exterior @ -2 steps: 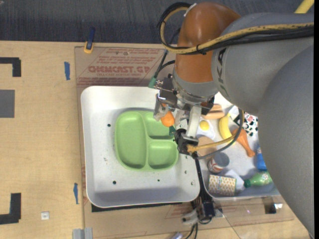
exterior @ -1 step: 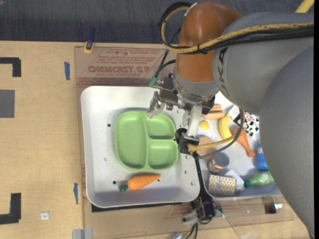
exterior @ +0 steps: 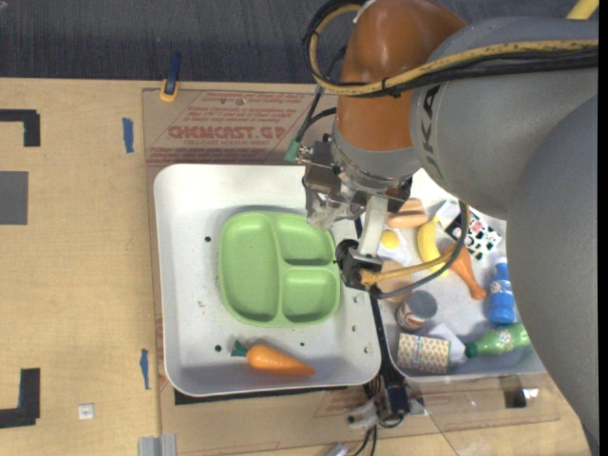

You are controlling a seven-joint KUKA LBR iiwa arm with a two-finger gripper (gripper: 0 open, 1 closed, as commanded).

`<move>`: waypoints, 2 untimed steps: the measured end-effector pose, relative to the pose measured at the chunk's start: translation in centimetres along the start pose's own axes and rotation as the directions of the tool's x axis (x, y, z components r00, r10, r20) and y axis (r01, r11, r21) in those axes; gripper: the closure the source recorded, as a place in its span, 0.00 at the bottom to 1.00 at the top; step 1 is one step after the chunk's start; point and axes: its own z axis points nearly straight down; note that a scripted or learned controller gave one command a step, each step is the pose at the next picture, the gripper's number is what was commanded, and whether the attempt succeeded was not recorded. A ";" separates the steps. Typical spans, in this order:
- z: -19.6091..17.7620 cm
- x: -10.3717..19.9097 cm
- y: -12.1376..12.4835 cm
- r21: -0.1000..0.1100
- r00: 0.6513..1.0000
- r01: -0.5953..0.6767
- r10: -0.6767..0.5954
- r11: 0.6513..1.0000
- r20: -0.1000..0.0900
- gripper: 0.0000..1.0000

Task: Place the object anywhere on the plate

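A light green divided plate (exterior: 275, 274) lies in the middle of the left white bin (exterior: 180, 255). An orange toy carrot (exterior: 275, 359) with a green top lies on the bin floor just in front of the plate, apart from it. My gripper (exterior: 325, 209) hangs under the orange wrist band, over the plate's far right corner near the wall between the bins. I see nothing clearly held at its tip, which the wrist partly hides.
The right bin (exterior: 456, 373) holds several things: a yellow banana (exterior: 429, 240), a blue bottle (exterior: 501, 293), a green bottle (exterior: 499, 340), a patterned can (exterior: 423, 351) and a grey disc (exterior: 418, 305). My arm covers much of that bin.
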 end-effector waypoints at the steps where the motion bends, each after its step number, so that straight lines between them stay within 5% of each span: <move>1: 0.0 0.0 0.0 0.001 1.000 0.000 0.000 1.000 0.001 0.00; 2: 8.0 -1.9 -1.2 0.015 1.000 -0.016 0.016 1.000 0.004 0.00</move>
